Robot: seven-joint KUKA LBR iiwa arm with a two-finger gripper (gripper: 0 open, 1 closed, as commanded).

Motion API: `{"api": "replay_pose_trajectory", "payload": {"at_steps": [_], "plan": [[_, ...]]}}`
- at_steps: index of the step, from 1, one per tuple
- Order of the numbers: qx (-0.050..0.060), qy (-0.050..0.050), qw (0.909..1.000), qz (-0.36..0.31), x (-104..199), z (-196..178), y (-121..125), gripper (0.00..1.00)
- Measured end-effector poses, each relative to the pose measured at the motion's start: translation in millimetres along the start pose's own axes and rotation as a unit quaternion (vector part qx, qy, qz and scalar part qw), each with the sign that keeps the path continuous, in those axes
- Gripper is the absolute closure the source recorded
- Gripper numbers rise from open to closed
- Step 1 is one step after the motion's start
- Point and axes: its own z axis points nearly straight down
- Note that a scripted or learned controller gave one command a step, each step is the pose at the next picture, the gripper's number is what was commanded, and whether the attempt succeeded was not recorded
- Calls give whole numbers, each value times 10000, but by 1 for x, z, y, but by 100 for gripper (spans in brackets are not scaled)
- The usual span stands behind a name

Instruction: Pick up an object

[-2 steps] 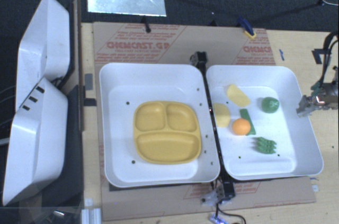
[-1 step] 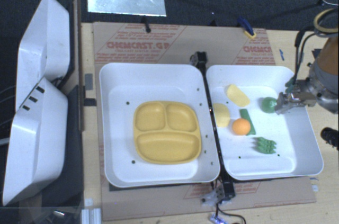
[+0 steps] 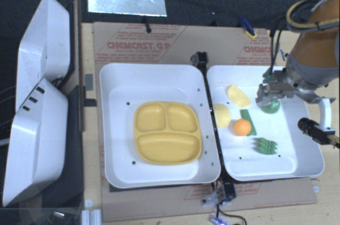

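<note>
Arm over the right bin, gripper [image 3: 270,97] low above a round green object [image 3: 271,107].

Left bin [image 3: 114,112] holds a yellow divided tray [image 3: 168,132]. Right bin [image 3: 303,157] holds two pale yellow pieces [image 3: 238,95], an orange ball [image 3: 242,127], a leafy green toy [image 3: 266,146]. Whether the fingers grip anything cannot be told. Cardboard [image 3: 159,46] underlies both.

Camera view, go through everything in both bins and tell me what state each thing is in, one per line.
Yellow divided plate: flat in the left bin, compartments bare.
Orange ball: loose in the right bin.
Green strip: lying flat, touching the ball.
Two yellow pieces: loose, apart from each other.
Leafy green piece: loose, alone.
Round green object: directly under the gripper, partly hidden.
</note>
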Motion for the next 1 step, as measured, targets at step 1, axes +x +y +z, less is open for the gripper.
{"api": "replay_pose_trajectory", "payload": {"at_steps": [1], "plan": [[-4,-1,10000,2,50,-2,24,100]]}}
